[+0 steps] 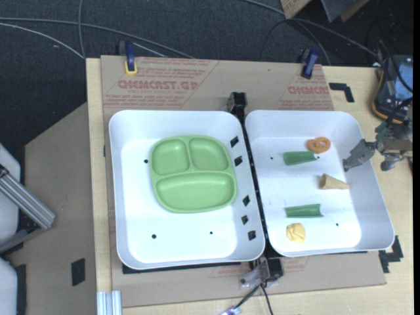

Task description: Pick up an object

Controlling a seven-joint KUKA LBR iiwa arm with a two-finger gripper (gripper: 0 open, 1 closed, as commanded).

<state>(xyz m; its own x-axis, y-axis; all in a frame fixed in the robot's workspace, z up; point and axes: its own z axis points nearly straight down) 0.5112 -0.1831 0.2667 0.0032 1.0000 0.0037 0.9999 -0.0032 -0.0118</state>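
Yellow lump (pixel 296 231) lying nearest in the right bin (pixel 374 231); hand (pixel 363 153) hovering at that bin's rim, holding nothing, finger spread unclear, likely lining up a pick.

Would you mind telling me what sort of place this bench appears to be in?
Probably a robotics lab workcell: two white bins clamped to a board, toy food beside a green divided plate, a gripper at the right bin's edge, and cables trailing over dark carpet.
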